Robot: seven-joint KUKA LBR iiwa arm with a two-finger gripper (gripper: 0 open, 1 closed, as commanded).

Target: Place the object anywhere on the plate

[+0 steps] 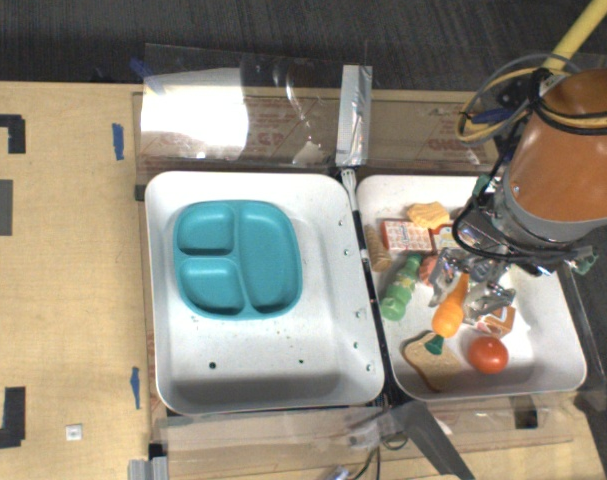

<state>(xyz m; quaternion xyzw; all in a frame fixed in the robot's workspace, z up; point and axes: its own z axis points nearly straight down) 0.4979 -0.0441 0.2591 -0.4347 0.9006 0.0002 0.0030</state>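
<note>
Hovering over the right bin (558,363), the end effector (470,286) sits beside the toy carrot (449,313); its grip state I cannot tell. Likely light, hard, slick plastic, the carrot seems best pinched mid-body before the teal plate (239,258).

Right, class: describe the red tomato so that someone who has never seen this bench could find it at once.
Start at the right-hand white bin, the one crowded with toy food beneath the arm. Look to its near right corner: the tomato lies there, beside the orange carrot. It is the one round, plain red piece in the pile.
</note>
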